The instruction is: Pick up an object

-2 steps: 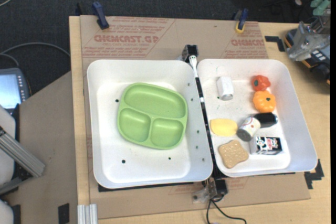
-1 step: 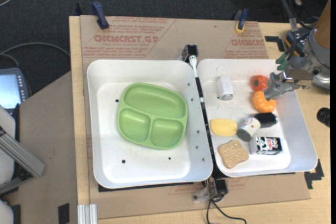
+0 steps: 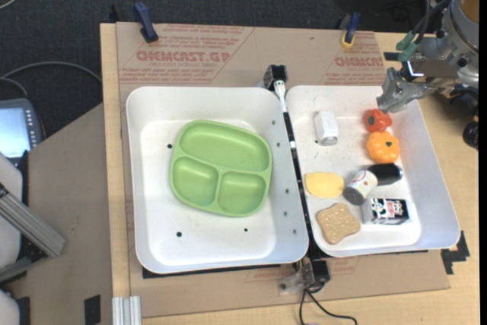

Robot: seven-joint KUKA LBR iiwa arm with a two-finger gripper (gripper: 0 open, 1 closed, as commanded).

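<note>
Gripper (image 3: 393, 97) of mine hovers over the right bin's (image 3: 435, 164) far edge, just above a red tomato (image 3: 377, 119); finger state indeterminable. Board (image 3: 228, 49) reads "CHEMCAST". Nearby: orange pumpkin (image 3: 382, 147), white cylinder (image 3: 326, 127), cracker (image 3: 338, 222). Left bin (image 3: 144, 164) holds a green tray (image 3: 221, 167).

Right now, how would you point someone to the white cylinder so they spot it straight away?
Look in the right-hand bin, the one holding small items. Near its top left corner, the white cylinder lies alone on its side. Its neighbours are coloured: a red tomato, an orange pumpkin.
</note>
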